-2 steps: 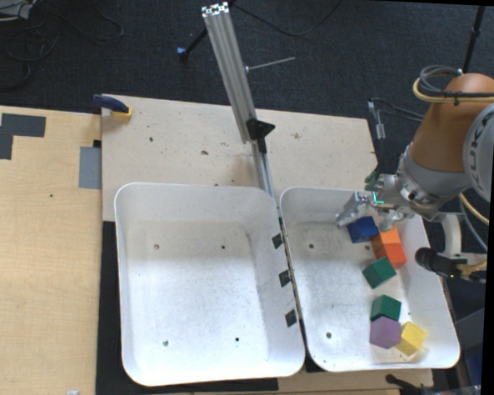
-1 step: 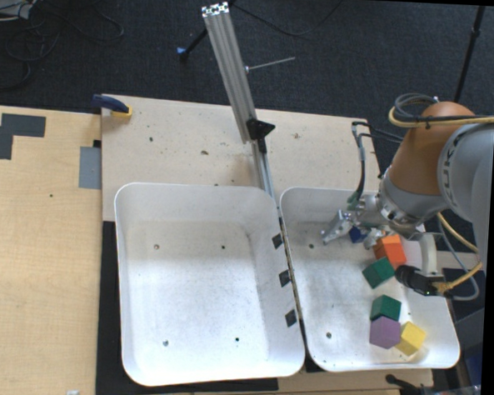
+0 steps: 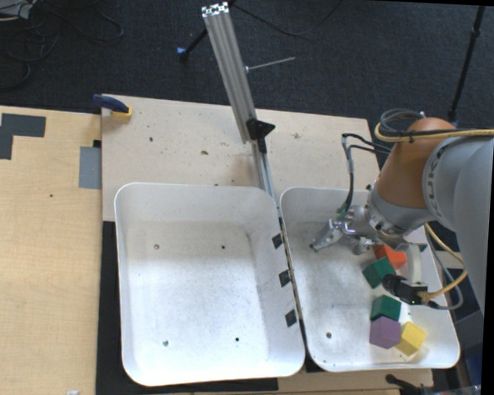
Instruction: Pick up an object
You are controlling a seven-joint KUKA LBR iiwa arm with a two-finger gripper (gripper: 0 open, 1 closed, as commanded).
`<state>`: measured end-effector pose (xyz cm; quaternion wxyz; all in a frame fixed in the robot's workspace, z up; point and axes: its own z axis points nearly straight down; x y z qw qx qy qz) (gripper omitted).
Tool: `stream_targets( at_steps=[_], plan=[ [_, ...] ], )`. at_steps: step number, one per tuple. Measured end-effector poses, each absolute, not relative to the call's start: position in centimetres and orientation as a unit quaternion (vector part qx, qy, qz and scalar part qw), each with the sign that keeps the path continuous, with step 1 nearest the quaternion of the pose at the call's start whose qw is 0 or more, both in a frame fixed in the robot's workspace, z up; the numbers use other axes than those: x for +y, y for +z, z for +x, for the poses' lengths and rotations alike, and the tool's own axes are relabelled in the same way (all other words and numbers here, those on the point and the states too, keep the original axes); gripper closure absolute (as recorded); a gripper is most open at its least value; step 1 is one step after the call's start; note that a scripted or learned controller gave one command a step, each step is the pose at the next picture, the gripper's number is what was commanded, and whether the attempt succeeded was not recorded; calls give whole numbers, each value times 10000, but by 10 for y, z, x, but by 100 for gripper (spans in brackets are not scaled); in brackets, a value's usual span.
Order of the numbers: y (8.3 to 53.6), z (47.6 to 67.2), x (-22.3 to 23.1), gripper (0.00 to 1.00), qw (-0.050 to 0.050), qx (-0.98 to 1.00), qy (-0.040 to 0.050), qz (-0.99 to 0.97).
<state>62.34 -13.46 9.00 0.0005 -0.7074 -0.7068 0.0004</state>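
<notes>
Five blocks (image 3: 388,308) lie in the right bin (image 3: 327,323); we see the hand (image 3: 326,239) above its floor, just left of them, whether open or closed we cannot tell.

Arm (image 3: 432,175) in from right, wrist bent low, leftward.

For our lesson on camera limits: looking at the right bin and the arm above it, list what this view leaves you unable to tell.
- Gripper: too small and blurred to judge its state.
- Orange block: partly covered by the arm's wrist, so its shape is unclear.
- Upper green block: partly hidden by the wrist and a black cable.
- Right bin: its far right rim is covered by the arm.
</notes>
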Motion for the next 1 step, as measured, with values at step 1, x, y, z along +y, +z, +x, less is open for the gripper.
stream_targets(
  at_steps=[1],
  plan=[
    [100, 623, -135, 100, 13, -7053, 6, -7089]
  ],
)
